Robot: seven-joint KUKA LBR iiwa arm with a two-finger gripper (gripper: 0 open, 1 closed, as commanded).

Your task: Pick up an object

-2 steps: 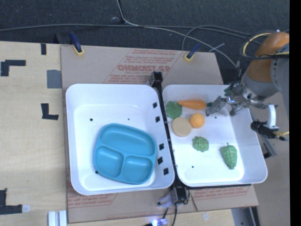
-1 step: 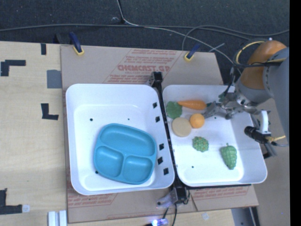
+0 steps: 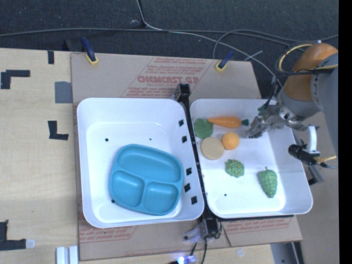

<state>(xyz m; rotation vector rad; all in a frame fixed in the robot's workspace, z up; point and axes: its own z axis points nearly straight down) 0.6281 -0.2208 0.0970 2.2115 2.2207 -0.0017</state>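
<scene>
While the arm (image 3: 316, 81) reaches in from the right, its gripper (image 3: 257, 126) hangs over the upper right part of the right bin (image 3: 297, 202), just beside the tip of the carrot (image 3: 224, 122). Jaw state: cannot tell; that end of the tool is a small dark blur, and nothing can be made out between its tips. No item looks lifted. Contents of the right bin, all lying on its floor: the carrot along the upper edge, a green leafy piece (image 3: 203, 127) touching its left end, a small orange ball (image 3: 231, 141) just below it, a pale tan disc (image 3: 212, 148) beside the ball, a green broccoli-like piece (image 3: 235, 168) nearer the middle, and a green bumpy piece (image 3: 269, 182) toward the lower right, well apart from the cluster. The left bin (image 3: 91, 147) holds a blue divided tray (image 3: 146, 180), its compartments bare. Judgement on progress: early stage. The approach seems made, with the tool near the carrot and the orange ball, either of which could be the target, though which one cannot be told. Grasp not confirmed, lift not begun. Left to do, as I read it: close on one item, raise it clear of the bin floor, and show it held. The crowding of carrot, ball and leafy piece may cause a miss or a nudge.
</scene>
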